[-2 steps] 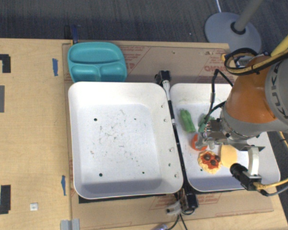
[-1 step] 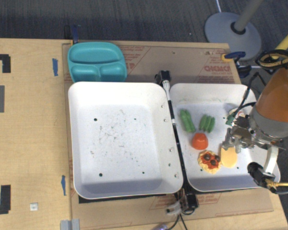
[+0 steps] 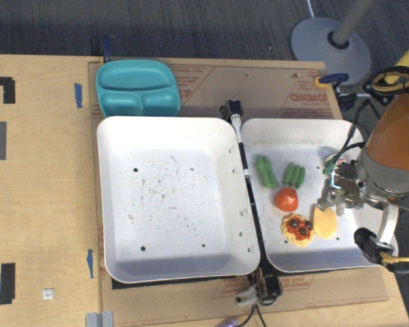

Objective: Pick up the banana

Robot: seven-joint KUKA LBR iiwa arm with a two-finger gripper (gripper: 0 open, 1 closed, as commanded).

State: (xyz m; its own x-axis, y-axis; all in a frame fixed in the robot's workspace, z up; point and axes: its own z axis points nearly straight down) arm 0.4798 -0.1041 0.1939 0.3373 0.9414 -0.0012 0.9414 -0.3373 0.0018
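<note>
The banana (image 3: 325, 224) is a short pale-yellow piece lying in the right bin (image 3: 293, 133), near its front right part. My gripper (image 3: 331, 203) hangs directly over the banana's far end and hides the top of it. The grey arm with its orange band (image 3: 395, 145) reaches in from the right edge of the bin.
In the same bin lie a red tomato (image 3: 286, 199), two green vegetables (image 3: 265, 172) (image 3: 294, 176) and a small yellow-and-red toy food (image 3: 297, 229) touching the banana's left side. The left bin (image 3: 123, 135) sits alongside. A teal tray (image 3: 137, 87) stands behind it.
</note>
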